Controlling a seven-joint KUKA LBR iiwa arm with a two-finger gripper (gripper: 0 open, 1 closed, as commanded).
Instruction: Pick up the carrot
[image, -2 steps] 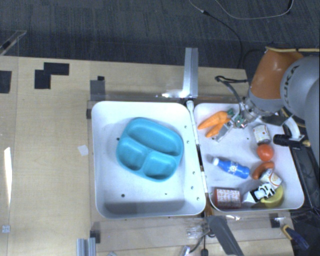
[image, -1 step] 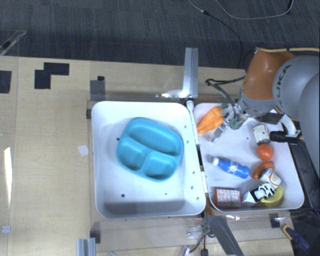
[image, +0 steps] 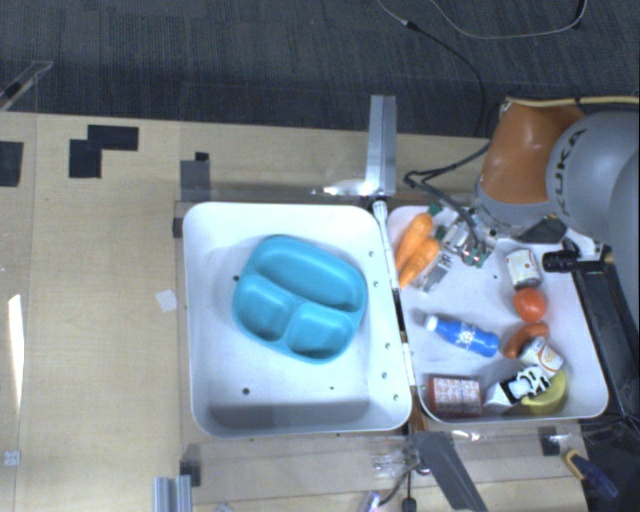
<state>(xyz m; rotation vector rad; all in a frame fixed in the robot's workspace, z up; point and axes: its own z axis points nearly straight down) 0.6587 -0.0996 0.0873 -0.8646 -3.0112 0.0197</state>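
Carrot (image: 414, 248) in right bin; tool (image: 440, 268) lowered just beside it.

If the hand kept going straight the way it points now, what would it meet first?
Most likely the carrot. The hand points down-left across the right bin, its tips right beside the carrot lying by the bin's left wall. Depth is unclear from this slanted view, so it may strike the bin floor just short of it.

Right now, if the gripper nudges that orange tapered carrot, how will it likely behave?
The orange tapered carrot looks rigid, probably a light toy. Being rounded, it may roll or slip against the white right bin wall. The gripper sits at its side, so a push could skid it.
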